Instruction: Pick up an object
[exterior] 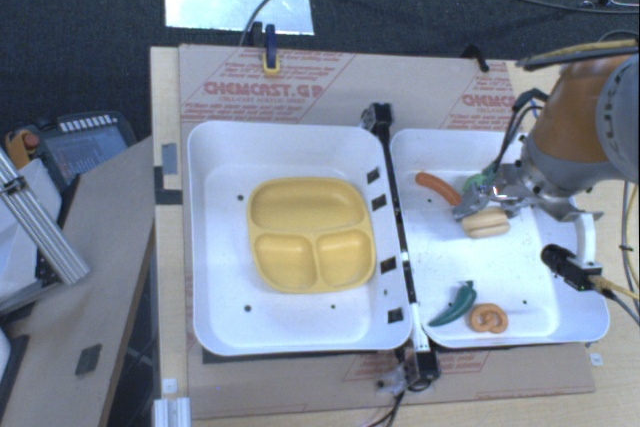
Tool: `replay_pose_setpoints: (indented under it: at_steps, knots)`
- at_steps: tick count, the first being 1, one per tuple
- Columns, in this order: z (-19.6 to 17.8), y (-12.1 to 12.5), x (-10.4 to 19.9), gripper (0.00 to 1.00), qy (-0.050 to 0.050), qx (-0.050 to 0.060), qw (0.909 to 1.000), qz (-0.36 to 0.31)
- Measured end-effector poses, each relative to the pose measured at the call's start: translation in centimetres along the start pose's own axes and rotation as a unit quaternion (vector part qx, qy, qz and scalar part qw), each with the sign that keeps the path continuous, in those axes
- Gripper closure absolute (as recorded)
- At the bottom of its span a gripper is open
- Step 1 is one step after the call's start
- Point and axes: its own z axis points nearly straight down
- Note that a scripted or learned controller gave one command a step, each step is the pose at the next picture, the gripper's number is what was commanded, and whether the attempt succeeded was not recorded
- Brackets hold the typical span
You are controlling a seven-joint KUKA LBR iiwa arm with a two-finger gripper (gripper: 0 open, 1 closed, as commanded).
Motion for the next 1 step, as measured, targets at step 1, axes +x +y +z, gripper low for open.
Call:
replay_pose_setpoints:
  at_steps: [1]
  knots:
    - [-5.21,-0.66,0.51,1.0,0.0,0.0,1.0,-0.001]
